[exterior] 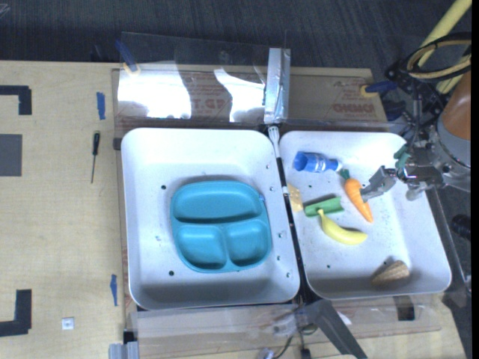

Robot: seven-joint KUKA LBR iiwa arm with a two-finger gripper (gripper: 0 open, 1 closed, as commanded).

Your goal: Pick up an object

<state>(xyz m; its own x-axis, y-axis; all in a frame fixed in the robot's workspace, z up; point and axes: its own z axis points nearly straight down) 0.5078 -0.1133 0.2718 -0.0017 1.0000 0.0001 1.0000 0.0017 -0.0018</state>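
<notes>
From the camera view above the surface [52, 223], two shallow white bins sit side by side. The left bin [142, 170] carries a blue divided tray [219, 224] lying flat near its middle. The right bin [419, 245] holds the loose items: a blue bottle [314, 162] on its side near the far wall, an orange carrot [356, 199] running diagonally, a green block [322, 205] just left of the carrot, a yellow banana [342, 231] touching the green block's near edge, and a tan bread-like piece [391, 271] alone toward the near right corner.

The arm reaches in from the right, and the tool [378, 182] hangs over the right bin's right half. Its dark tip sits just beside the carrot's upper right side, very near or touching it. How far apart the fingers stand cannot be told from this angle, and nothing is seen between them. The carrot lies directly left of the tool; the banana and green block lie further left and nearer.
</notes>
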